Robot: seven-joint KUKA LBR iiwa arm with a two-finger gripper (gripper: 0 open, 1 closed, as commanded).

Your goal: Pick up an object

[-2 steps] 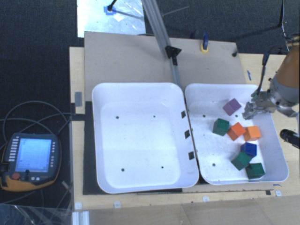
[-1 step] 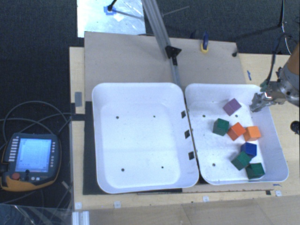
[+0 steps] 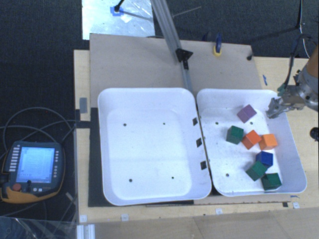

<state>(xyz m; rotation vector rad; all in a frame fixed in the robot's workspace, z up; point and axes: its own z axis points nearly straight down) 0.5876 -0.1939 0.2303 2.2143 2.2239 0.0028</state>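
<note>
Blocks in right bin (image 3: 294, 148): three green, two orange, one purple, one blue.

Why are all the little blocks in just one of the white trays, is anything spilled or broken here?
Nothing stands out as spilled or damaged. The seven blocks, among them the purple block and the orange block, lie loosely scattered at odd angles inside the right bin. The gripper hangs at that bin's far right edge.
</note>
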